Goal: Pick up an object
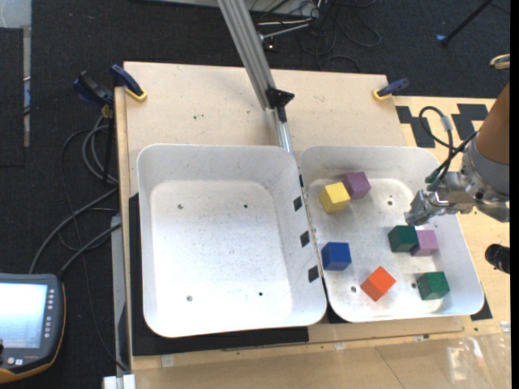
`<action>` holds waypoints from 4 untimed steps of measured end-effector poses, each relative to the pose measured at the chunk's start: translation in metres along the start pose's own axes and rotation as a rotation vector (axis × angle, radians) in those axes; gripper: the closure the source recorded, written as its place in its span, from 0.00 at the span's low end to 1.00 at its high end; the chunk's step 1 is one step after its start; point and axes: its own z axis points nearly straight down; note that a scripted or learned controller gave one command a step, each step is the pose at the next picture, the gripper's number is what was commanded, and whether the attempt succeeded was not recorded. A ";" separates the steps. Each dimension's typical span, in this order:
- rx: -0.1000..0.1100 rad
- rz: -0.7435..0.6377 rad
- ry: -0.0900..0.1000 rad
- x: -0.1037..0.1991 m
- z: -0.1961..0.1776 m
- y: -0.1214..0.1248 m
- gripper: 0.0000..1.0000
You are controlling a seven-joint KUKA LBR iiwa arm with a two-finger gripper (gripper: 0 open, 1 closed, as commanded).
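The right bin (454, 173) holds several small cubes: a yellow cube (333, 196) and a purple cube (356, 185) near its back left, a blue cube (336, 255) at its left, an orange cube (378, 284) near the front, a dark green cube (432, 285) at the front right. Another dark green cube (402, 238) touches a light purple cube (426, 241) in the middle right. My gripper (422, 210) hangs just above and behind that pair, reaching in from the right. Nothing shows between its tips.
The left bin (154, 217) lies beside the right one, sharing a middle rim (304, 217). A slanted metal pole (247, 43) rises from the bench behind the bins. Clamps sit at the bench's back corners (130, 83). A teach pendant (28, 322) lies at lower left.
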 end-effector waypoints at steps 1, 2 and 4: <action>0.005 -0.005 0.005 0.052 -0.007 -0.001 1.00; 0.006 -0.006 0.004 0.107 -0.009 0.006 1.00; 0.009 -0.007 0.005 0.218 0.004 -0.002 1.00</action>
